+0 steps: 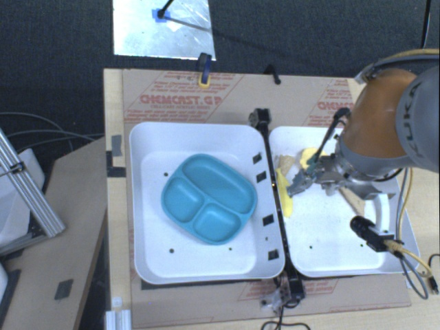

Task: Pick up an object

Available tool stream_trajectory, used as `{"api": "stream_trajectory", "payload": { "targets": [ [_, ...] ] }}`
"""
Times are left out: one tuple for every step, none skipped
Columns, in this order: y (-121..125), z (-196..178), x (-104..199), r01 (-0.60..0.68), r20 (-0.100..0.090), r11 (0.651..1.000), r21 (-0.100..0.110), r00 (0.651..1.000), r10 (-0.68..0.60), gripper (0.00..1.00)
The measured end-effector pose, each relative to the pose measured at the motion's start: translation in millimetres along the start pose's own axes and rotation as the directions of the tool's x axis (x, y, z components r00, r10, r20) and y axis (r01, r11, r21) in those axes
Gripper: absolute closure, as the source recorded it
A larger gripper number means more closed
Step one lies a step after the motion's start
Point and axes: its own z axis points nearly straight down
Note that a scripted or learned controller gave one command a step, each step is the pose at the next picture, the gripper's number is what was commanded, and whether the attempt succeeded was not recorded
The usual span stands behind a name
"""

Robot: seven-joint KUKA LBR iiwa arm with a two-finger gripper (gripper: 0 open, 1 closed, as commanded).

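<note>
Right of the plate (208,198), the arm (385,115) leans over the right bin (330,253). Its gripper (294,184) is low, close to the wall nearest the plate. I cannot tell whether the gripper is released or clenched, because the wrist hides too much of it.

The likely target is a yellow thing (307,159) just right of the plate, beyond the two bin walls. It lies beside the gripper and partly under it. Nothing can be seen held.

Risks, biggest first:
- The arm works hard against the wall on the plate side, so a small error could knock the gripper on the rim or shift the bin.
- The yellow thing is tucked against that wall, which leaves little room on one side. A closing grip may push it away or pinch only an edge, and it would drop on lifting.
- The left bin (158,253) holds the plate, and a slip over the wall could land the thing there.

Behind the plate, the cardboard (227,91) reads "CHEMCAST GP" in red. The print repeats further right of the plate, where the arm partly covers it. Dark letters on the arm casing are cut off and unreadable.
</note>
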Motion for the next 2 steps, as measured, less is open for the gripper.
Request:
{"api": "stream_trajectory", "payload": {
  "targets": [
    [22, 5, 20, 0.0, 0.002, 1.0, 0.002, 1.0, 0.0, 0.0],
    [26, 5, 64, 0.002, 0.0, 1.0, 0.004, 1.0, -0.002, 0.0]
  ]
}}
